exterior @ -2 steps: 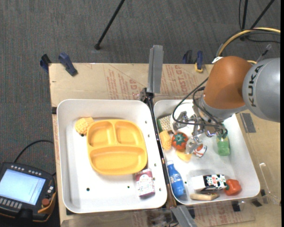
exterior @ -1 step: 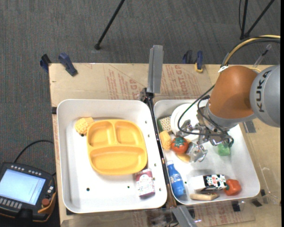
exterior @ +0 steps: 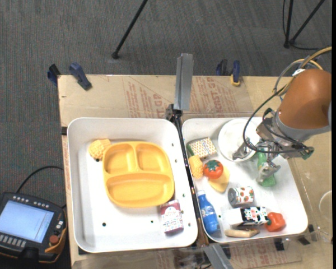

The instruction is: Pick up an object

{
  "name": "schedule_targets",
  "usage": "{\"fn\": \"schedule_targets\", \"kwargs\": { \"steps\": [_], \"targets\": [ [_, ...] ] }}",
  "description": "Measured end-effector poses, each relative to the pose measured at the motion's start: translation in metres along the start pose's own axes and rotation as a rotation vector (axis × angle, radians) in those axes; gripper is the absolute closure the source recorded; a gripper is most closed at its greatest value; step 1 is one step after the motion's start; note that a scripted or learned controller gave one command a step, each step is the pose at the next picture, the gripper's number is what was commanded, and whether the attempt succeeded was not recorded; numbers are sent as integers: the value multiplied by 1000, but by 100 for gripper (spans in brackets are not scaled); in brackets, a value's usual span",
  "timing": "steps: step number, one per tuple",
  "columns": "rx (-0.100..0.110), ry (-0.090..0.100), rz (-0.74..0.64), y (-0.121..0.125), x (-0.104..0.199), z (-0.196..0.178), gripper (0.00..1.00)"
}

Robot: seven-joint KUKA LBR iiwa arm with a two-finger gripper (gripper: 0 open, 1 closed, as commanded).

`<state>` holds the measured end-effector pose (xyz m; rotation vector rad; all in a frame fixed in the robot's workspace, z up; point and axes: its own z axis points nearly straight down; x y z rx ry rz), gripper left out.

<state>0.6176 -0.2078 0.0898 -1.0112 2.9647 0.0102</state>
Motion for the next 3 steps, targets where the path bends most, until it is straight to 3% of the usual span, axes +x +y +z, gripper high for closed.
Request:
{"fn": "schedule_targets", "kwargs": {
  "steps": [1, 2, 3],
  "targets": [
    [3, -3, 6, -2, 0, -11, 100],
    [-3, -1, 7, 0, 1, -8, 0],
    [0, -7, 11, -1, 0, -19, 100]
  ]
}}
